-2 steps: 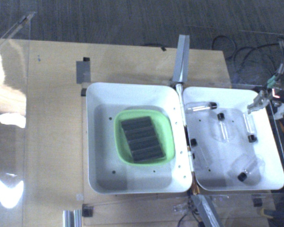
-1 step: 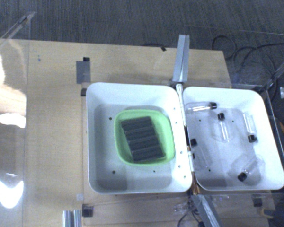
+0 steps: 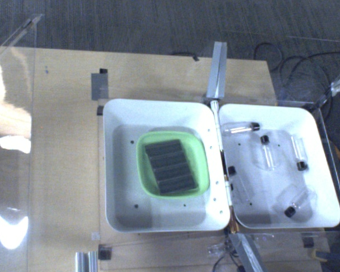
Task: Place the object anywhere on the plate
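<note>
A green square plate (image 3: 143,158) sits in the middle of the left white bin (image 3: 117,174). A dark grey ridged rectangular block (image 3: 170,166) lies flat on the plate, turned slightly, well inside its rim. In the right white bin (image 3: 324,211) lie several clear vials with black caps, one near the back left (image 3: 242,128), one in the middle (image 3: 266,152), one at the front right (image 3: 297,203).
A grey metal bar (image 3: 217,69) stands behind the seam between the bins. Black cables (image 3: 294,61) run along the back right. A small dark bracket (image 3: 100,85) sits on the wooden bench (image 3: 51,152) left of the bins.
</note>
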Robot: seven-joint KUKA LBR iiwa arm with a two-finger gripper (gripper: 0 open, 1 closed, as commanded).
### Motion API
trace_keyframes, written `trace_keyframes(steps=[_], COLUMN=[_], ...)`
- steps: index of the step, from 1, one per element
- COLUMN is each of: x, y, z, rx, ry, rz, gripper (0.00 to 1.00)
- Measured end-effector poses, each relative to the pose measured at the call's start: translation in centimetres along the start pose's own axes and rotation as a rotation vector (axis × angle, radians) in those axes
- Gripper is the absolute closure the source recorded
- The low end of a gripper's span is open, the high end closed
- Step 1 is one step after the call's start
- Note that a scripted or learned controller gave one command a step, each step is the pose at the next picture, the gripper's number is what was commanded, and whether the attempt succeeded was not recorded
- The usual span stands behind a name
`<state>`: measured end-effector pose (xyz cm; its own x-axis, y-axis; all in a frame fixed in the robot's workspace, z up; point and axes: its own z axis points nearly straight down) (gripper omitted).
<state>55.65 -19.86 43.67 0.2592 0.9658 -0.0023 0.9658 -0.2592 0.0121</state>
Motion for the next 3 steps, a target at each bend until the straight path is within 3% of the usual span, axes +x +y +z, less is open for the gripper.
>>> trace_keyframes(steps=[1, 3], x=[0.0, -1.6], y=[0.0, -6.6], z=[0.0, 0.0], rx=[0.000, 0.003], ry=[0.000, 0.000], rz=[0.000, 0.175], gripper=[0.00, 0.00])
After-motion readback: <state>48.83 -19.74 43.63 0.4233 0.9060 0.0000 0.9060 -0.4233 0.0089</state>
